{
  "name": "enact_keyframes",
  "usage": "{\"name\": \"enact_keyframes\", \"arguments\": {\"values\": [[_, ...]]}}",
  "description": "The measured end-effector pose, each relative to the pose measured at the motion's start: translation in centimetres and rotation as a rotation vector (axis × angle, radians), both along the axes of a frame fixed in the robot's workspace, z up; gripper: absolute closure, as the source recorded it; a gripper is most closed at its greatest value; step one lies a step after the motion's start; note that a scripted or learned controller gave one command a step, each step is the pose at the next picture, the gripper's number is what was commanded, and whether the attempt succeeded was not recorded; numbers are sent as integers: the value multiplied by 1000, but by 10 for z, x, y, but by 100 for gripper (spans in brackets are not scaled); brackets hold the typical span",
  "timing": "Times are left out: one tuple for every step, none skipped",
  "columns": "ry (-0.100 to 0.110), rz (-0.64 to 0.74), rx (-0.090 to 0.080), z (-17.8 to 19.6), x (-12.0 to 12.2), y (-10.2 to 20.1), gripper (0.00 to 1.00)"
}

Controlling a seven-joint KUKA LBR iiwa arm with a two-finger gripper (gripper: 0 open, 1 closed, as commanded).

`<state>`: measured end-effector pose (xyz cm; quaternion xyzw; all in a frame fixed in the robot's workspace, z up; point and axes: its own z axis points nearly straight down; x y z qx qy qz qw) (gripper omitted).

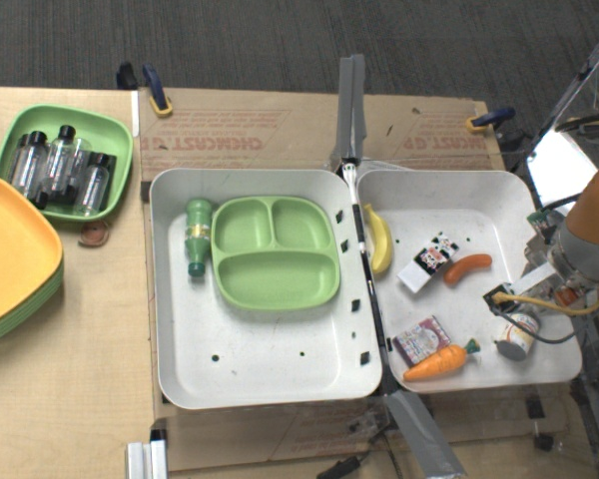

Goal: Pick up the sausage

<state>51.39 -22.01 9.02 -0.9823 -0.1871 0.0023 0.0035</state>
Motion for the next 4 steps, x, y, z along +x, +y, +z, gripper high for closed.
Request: {"name": "enact_keyframes", "arguments": {"values": [[0,-176,-1,2,-33,0,100],[3,-178,1,9,-33,0,100],[2,-159,-3,5,71,0,100],[-2,-153,-7,50,123,-2,100]]}}
